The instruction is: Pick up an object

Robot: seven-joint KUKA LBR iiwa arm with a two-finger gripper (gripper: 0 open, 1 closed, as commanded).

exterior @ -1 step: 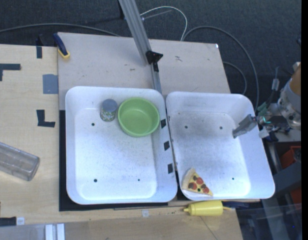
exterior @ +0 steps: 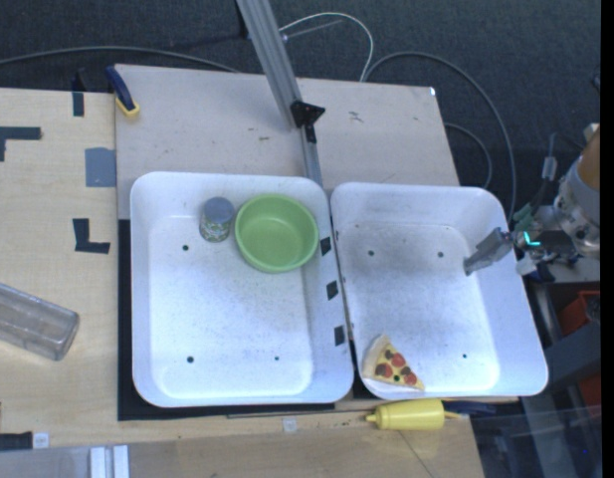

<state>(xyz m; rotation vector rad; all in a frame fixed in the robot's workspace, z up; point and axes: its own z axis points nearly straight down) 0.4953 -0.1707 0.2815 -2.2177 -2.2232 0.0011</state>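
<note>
Starting nearest the camera, a yellow mustard bottle (exterior: 410, 414) lies on its side on the bench just outside the front rim of the right bin (exterior: 506, 366). Just behind it, inside that bin's front-left corner, lies a toy pizza slice (exterior: 391, 363), flat on the floor with its point toward the rim. It looks light and stiff, probably moulded plastic, and thin enough that fingers would have to close across its two straight edges or pinch the thicker crust end; pressed flat as it is, and close to the wall, I judge it an awkward grasp.

Farther back, in the left bin (exterior: 162, 366), a green bowl (exterior: 277, 232) sits upright near the rear-right corner, with a small grey can (exterior: 216, 218) just beside it on its left. The bowl seems light and rigid, likely slick plastic, best taken by pinching its rim wall. The can is a small upright cylinder that parallel fingers could clasp across its sides, though the bowl crowds one side.

At the right bin's far-right rim the gripper (exterior: 483, 254) reaches in; one grey finger (exterior: 485, 252) slants over the floor, and I cannot tell how the fingers stand. Nothing is visibly between them, and it is well apart from every object.
</note>
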